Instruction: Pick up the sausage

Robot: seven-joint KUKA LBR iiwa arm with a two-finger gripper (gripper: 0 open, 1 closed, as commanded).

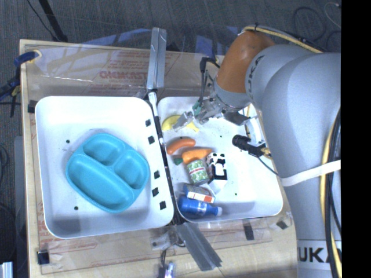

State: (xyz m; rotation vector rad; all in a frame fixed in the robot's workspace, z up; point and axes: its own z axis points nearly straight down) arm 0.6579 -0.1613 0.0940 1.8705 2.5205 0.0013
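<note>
Sausage [180, 145]: lay in the right bin [255, 197], close to that bin's left wall, short and orange-red, touching or nearly touching an orange carrot-like piece [198, 153] just beyond it; could not be told whether the two overlapped. Was apart from the gripper, nothing gripping it.

Far left: left bin [87, 104], holding a blue compartment plate [107, 169] set at a slant, three hollows visible.

Between the bins: a row of small dark clips along the shared wall, too small to make out further.

Right bin, near the back left: a yellow banana-like item [170, 122], its right end partly covered by the gripper's metal parts. Below the sausage: a green-labelled can [197, 171], lying tilted, print unreadable. Beside it to the right: a black-and-white item [218, 167], shape unclear. Toward the front: a blue bottle [200, 208] on its side, with a small red-and-white packet [200, 197] against its upper edge, partly hidden.

Gripper [196, 112]: hung low over the back of the right bin, just right of the yellow item and above the sausage in the picture. Whether open or closed could not be told; tip lost among glare and clutter.

Arm [290, 103]: grey, bulky, covered the right bin's right side; orange band [237, 59] above the wrist; cut off at the right and the bottom.
</note>
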